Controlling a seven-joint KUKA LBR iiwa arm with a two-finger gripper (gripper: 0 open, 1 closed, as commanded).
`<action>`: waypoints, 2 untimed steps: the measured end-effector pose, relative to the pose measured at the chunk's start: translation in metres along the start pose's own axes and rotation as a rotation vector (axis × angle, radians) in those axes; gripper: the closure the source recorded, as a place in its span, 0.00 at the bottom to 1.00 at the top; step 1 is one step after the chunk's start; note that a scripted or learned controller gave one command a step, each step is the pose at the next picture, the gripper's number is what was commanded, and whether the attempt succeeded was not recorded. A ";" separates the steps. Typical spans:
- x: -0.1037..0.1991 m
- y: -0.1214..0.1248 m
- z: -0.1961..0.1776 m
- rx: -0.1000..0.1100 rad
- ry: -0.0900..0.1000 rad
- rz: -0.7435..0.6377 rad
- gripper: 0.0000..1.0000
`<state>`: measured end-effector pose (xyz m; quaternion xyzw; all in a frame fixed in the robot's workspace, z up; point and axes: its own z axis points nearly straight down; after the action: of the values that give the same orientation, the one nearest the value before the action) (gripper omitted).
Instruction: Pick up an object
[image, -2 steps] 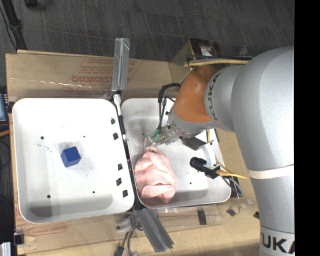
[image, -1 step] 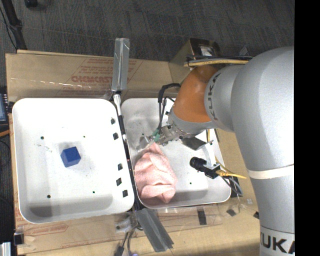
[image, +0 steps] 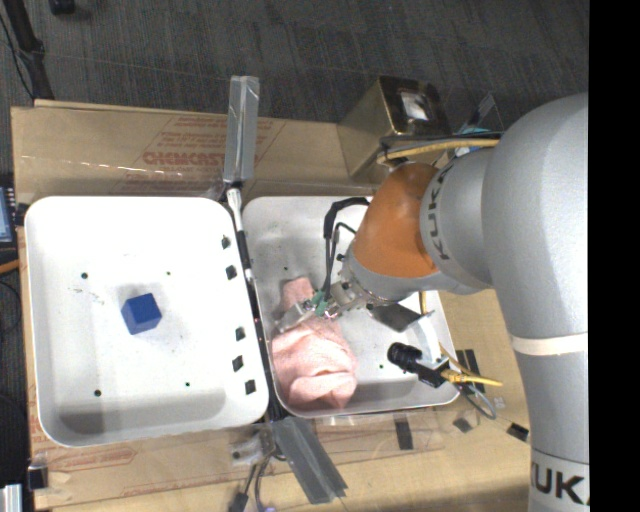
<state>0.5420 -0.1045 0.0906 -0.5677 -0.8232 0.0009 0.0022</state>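
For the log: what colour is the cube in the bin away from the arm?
The cube is blue; camera view.

Arm (image: 525, 220) bent, end effector (image: 322, 306) low

Two white bins (image: 60, 300) (image: 290, 230), one blue cube (image: 142, 312), one large pink cloth (image: 313, 368) and one smaller pink piece (image: 296, 293).

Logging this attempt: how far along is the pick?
Done: the gripper is low in the right bin, at the pink cloth's edge. In hand: nothing visibly lifted; whether it grips anything is hidden. Left: grasp and lift. Blue cube sits alone in the left bin.
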 end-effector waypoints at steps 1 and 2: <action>0.000 0.000 -0.009 0.001 0.001 -0.002 1.00; 0.000 0.000 -0.009 0.001 0.000 -0.002 0.00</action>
<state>0.5422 -0.1048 0.1000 -0.5667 -0.8239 0.0013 0.0026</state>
